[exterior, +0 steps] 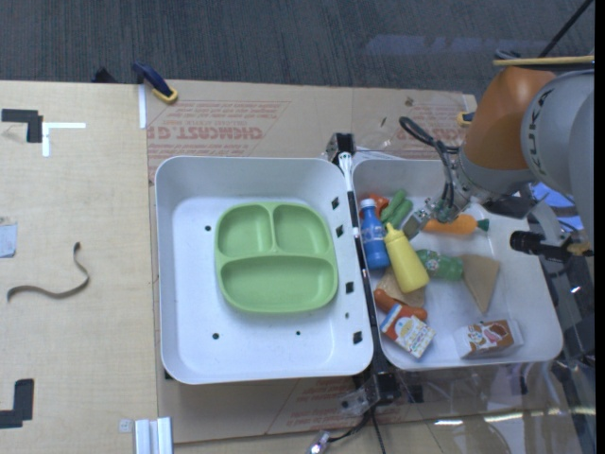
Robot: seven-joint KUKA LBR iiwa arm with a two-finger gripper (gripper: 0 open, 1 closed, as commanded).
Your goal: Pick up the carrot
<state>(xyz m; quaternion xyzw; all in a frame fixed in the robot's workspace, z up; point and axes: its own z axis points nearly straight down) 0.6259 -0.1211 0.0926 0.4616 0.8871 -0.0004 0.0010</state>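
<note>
The small orange toy carrot with a green tip [456,223] lies in the right-hand shallow white bin [529,339], near its far edge and toward the right side, its green end pointing to the bin's right wall. The two-finger gripper [438,208] is right at the carrot's left end, touching or nearly touching it; the fingers are too small and dark here to tell whether they are spread or pinching, so I cannot tell if the carrot is gripped. The grey arm with the orange band [506,121] reaches over the bin's far right corner.

Just left of the carrot sit a green vegetable-shaped toy [397,204] and a small red piece [377,202], close to the bin's far left corner. Along the left wall a blue bottle with a white cap [372,238] lies beside a yellow squeeze bottle [405,259]. A pale green lumpy toy [440,266] rests at the middle of the bin, with a tan wedge-shaped piece [481,280] beside it toward the right. Near the front edge lie a red and white carton [409,331] and a small printed packet [488,338].

The left-hand shallow white bin [180,348] holds a light green divided plastic plate [277,257] at its centre.
</note>
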